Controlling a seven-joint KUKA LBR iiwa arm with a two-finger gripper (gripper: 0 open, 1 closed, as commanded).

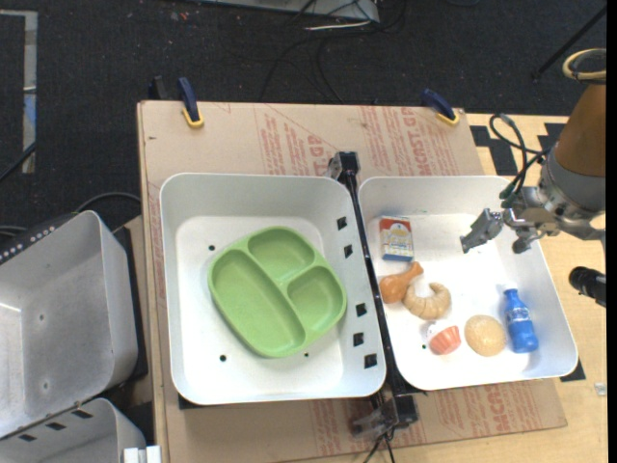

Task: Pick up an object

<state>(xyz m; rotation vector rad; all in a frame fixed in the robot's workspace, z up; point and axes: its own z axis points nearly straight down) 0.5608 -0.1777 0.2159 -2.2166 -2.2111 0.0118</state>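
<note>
The right bin (540, 369) holds several small items: a red and white carton (395, 238), an orange chicken drumstick (400, 283), a tan croissant (429, 300), a small red piece (443, 340), a round bun (485, 336) and a blue bottle (520, 320). My gripper (502, 230) hangs over the upper right part of this bin, right of the carton and above the bottle. Its two fingers stand apart, open, with nothing between them.
The left bin (183, 258) bears a green divided plate (278, 290). A black divider (364, 268) runs between the bins. A grey tub (58, 336) stands off the bench at the left. Cables trail near the arm at the right.
</note>
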